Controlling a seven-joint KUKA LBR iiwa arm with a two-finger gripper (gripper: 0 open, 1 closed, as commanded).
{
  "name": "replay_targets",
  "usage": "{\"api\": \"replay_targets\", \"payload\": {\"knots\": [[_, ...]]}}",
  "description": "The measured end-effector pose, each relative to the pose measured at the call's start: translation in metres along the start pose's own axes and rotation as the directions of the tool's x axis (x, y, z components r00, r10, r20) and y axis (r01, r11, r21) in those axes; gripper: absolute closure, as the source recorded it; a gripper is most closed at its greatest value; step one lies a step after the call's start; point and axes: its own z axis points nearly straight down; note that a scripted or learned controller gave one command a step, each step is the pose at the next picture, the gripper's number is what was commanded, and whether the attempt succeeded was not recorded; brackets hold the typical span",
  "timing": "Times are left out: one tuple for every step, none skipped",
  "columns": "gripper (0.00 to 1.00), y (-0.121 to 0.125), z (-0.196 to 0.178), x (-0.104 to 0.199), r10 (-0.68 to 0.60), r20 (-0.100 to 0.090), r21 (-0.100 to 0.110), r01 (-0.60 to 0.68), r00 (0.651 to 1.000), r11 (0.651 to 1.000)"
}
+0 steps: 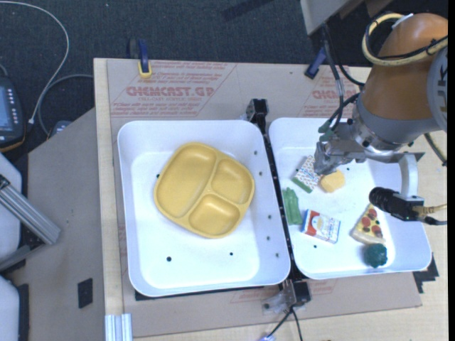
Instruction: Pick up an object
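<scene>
Gripper (pixel 328 160) low in right bin (pixel 341 258), between packet (pixel 306 176) and yellow lump (pixel 333 182). Claw open or closed: cannot tell. Risk: items crowded, may nudge both, grab neither.

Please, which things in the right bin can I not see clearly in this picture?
Camera view:
- patterned packet: right part hidden under the gripper.
- yellow lump: whether the gripper touches it is unclear.
- small box: print too small to read.
</scene>
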Motion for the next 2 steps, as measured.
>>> {"api": "replay_targets", "payload": {"knots": [[1.0,-0.005,0.013,0.049,0.0,0.0,0.002,0.0,1.0,1.0],[1.0,-0.006,0.021,0.095,0.0,0.0,0.003,0.0,1.0,1.0]]}}
